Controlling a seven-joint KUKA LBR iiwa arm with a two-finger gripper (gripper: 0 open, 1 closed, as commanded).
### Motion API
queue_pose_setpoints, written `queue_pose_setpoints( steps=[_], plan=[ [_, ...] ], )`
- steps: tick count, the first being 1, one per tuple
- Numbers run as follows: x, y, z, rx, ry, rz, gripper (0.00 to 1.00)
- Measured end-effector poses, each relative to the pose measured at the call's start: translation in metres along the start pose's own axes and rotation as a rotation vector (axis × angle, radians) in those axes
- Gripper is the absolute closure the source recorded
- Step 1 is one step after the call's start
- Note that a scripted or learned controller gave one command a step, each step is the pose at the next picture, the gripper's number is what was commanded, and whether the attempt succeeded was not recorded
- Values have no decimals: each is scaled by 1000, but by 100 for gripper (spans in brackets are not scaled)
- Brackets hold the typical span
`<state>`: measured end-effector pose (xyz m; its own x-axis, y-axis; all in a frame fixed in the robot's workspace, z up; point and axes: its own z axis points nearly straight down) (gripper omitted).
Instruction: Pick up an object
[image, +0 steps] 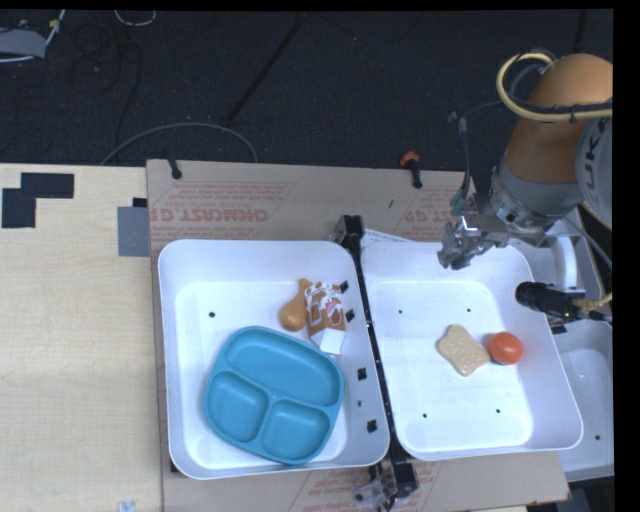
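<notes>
Two items being approached in right shallow white bin (560, 420): tan cracker-shaped toy (462, 350), small orange ball (506, 348). Hand (458, 250) being held above far rim; finger state cannot be told. Descent over one item being called for next.

Two white bins, left (190, 290) and right (450, 420), sit side by side on a cardboard sheet (260, 195) with red print, touching along a black strip (365, 340). The cardboard lies on a light wooden bench (70, 350) with black tape shapes (35, 195) and a grey square (131, 230). Cables (180, 130) trail over the dark floor behind.
</notes>
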<state>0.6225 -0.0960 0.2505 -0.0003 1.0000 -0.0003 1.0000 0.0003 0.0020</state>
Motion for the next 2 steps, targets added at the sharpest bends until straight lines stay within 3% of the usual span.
queue_pose_setpoints(
  steps=[2],
  plan=[
    [98,7,-6,4,1,-4,100]
  ],
)
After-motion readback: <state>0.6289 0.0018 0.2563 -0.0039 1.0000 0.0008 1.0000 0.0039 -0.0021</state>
